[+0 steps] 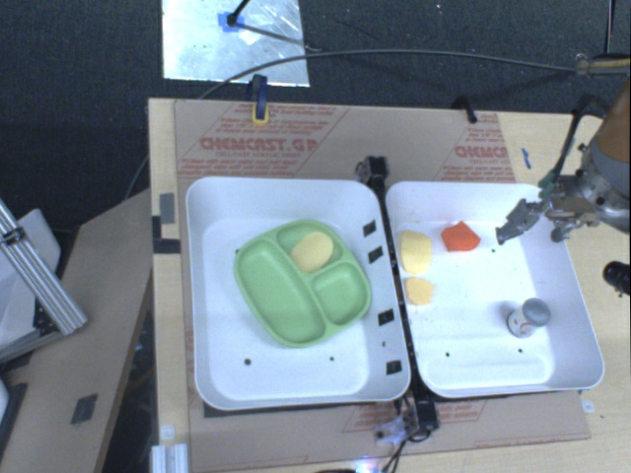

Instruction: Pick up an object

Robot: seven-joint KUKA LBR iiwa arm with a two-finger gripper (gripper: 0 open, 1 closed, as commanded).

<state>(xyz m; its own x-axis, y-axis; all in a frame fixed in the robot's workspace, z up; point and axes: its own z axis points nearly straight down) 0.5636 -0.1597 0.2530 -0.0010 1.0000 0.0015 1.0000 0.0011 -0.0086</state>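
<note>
The right bin (562,363) holds an orange-red block (459,236) at its back, a pale yellow piece (416,251) and a smaller yellow-orange piece (419,290) near its left wall, and a small grey cup-like object (526,316) toward the front right. My gripper (523,220) hangs over the bin's back right part, to the right of the orange-red block, with nothing visible in it. In the left bin (217,363) a green divided plate (296,284) carries a yellow piece (314,251) in its top compartment.
The two bins meet at a black-clipped divider (389,274). A cardboard sheet (325,136) lies under them. A blue clamp (259,95) sits at the bench's back edge, and a metal rail (39,274) stands at the left.
</note>
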